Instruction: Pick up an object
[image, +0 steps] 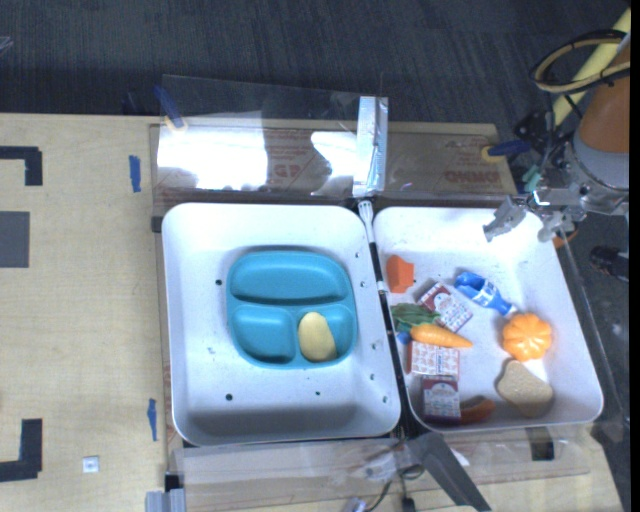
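Note:
My gripper (523, 226) hangs over the far right corner of the right bin (580, 300). Its two fingers stand apart, open, with nothing between them. Below it in that bin lie a blue bottle (484, 292), a small orange pumpkin (527, 336), a carrot (441, 336) with green leaves (410, 315), an orange block (400, 272), red-and-white cartons (447, 306), and a tan bread-shaped piece (524, 388). The nearest object, the blue bottle, lies apart from the fingers, toward the bin's middle.
The left bin (190, 330) holds a blue divided tray (290, 290) with a yellow egg-shaped object (317, 337) in its lower right compartment. A clear plastic sheet (270, 150) stands behind the bins. Cables (565, 60) loop at the top right above the arm.

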